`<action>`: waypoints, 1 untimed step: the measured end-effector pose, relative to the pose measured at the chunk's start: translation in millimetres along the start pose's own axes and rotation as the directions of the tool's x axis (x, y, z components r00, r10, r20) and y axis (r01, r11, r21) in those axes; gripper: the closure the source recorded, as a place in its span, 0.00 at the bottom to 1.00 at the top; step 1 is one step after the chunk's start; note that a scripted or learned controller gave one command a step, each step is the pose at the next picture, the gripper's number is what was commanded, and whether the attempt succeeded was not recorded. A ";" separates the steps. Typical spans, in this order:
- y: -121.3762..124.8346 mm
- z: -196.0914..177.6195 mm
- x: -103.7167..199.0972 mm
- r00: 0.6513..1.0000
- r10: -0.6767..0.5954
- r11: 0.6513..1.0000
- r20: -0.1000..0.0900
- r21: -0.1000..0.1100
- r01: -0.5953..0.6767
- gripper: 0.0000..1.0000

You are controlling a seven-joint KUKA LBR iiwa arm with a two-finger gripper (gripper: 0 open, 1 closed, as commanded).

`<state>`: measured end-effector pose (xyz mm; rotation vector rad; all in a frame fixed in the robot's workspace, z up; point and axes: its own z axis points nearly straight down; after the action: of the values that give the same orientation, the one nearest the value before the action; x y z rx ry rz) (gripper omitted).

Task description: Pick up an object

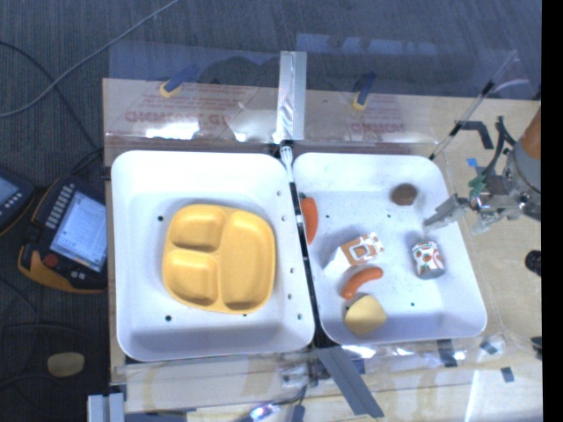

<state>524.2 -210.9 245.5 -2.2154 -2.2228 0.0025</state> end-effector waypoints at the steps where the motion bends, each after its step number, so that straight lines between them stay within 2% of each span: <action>1: -3.3 151.9 5.6 0.984 -0.177 0.984 0.000 -0.001 0.177 0.00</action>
<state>520.4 -205.1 93.7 -2.0094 -2.4118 0.0007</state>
